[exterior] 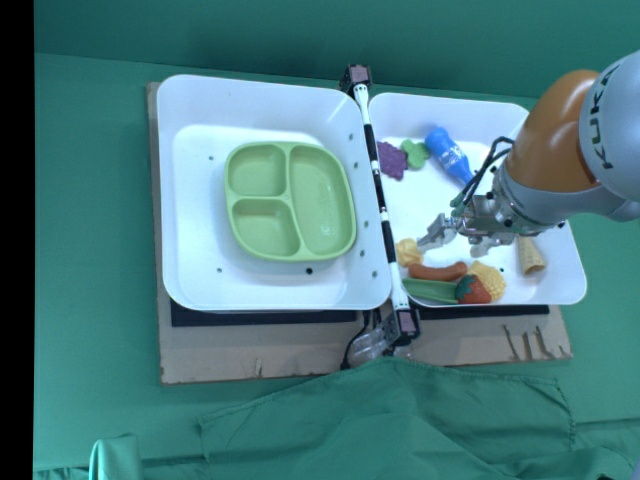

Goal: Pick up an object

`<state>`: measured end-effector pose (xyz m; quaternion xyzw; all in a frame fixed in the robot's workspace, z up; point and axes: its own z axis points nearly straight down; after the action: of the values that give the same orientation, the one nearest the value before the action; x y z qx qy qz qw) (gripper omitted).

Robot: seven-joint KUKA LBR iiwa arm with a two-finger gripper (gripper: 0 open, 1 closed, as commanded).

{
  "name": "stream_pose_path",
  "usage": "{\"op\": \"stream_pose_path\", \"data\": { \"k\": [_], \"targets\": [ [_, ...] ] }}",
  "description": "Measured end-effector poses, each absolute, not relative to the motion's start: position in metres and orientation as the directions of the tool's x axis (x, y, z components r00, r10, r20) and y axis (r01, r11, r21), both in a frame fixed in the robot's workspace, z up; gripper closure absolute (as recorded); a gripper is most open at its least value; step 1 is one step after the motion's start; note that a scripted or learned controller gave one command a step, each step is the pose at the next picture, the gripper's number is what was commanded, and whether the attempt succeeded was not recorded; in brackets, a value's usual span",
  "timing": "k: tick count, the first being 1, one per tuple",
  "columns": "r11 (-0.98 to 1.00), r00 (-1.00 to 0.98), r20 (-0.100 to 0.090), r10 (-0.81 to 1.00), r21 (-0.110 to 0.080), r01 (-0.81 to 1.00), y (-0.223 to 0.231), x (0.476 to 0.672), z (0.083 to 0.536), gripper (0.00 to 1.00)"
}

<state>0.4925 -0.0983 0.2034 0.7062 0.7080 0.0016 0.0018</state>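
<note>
Two white bins [200,268]; one green plate [290,200]; one blue bottle [447,154].

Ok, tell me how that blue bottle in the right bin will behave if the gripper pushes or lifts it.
The blue bottle lies on its side and looks rounded, so a push would probably roll it. It looks like smooth toy plastic: likely light, stiff, perhaps slippery between fingers.

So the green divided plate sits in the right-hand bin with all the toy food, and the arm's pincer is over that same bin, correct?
Not quite. The camera view shows the green divided plate alone in the left bin. The toy food lies in the right bin, and the pincer is indeed over that right bin.
</note>
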Motion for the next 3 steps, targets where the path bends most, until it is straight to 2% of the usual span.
{"op": "stream_pose_path", "data": {
  "k": [1,2,3],
  "targets": [
    [-0.007,0.007,0.006,1.0,0.009,1.0,-0.188,0.509,0.185,0.0],
    [-0.005,0.005,-0.006,1.0,0.023,1.0,-0.188,0.511,0.199,1.0],
    [-0.006,0.007,-0.014,1.0,0.021,1.0,-0.167,0.504,0.186,1.0]
  ]
}}
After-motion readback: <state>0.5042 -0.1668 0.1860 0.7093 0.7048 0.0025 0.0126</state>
